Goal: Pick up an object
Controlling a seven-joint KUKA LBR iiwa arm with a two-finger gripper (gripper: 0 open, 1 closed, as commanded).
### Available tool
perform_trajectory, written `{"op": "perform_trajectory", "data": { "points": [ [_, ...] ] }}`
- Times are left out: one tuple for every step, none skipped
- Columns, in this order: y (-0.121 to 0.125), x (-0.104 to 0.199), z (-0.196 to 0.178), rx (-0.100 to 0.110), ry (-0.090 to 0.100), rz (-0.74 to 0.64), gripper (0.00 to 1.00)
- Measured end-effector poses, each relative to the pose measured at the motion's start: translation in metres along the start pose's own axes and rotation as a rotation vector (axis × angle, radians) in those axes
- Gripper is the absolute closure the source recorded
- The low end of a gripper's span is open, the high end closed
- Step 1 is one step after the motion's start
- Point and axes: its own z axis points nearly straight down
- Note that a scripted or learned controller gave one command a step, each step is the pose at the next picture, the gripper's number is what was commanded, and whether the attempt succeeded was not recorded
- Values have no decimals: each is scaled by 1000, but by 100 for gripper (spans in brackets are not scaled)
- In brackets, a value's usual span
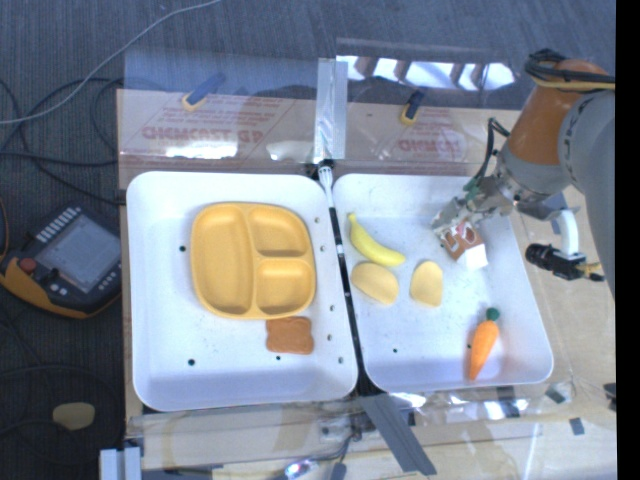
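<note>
Here, fingers [462, 220] above right bin [520, 363], banana [372, 246] well left.

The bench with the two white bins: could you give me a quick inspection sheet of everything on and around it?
Surface: left bin and right bin side by side.
Job's things: banana, two pale yellow pieces and carrot in right bin.
Clutter: yellow divided plate and brown toast in left bin.
Pincer: over right bin's far corner, grip unclear.
Cables: white cord on the floor.
Surroundings: handheld controller left of the bench.
</note>
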Motion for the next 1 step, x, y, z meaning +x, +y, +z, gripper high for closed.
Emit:
{"op": "perform_trajectory", "data": {
  "points": [
    [19, 34, -83, 7, -1, 144, 100]
  ]
}}
